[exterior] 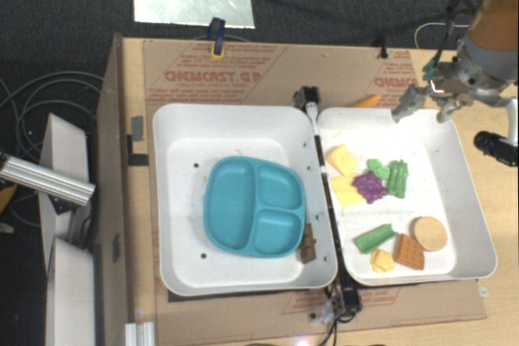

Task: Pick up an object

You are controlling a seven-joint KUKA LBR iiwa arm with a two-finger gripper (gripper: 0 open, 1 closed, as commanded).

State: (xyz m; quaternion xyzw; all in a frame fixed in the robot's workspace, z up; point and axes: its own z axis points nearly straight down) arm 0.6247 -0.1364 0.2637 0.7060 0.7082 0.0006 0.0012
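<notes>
Turquoise plastic marks the left side: a divided plate [254, 207] lies flat in the left bin [174, 174], alone except for a small brown piece [308, 243] tucked against the bin's right wall. Nothing there looks like an easy target, since the plate is broad and low.

The right bin [458, 166] holds the likely pickings, toy food scattered loosely so each piece can be reached from above. Two yellow cheese-like blocks [342, 174] sit nearest the dividing wall, then a purple grape cluster [370, 187] touching a green vegetable [396, 177]. Toward the near edge lie a green pickle-like piece [374, 237], a small yellow piece [382, 260], an orange waffle [409, 252] and a round tan cookie [429, 232].

Above the bin's far right corner hangs the jaws [424, 104], spread apart and holding nothing, well clear of every toy. I judge the pick has not begun; the arm must come down and toward the pieces.
</notes>
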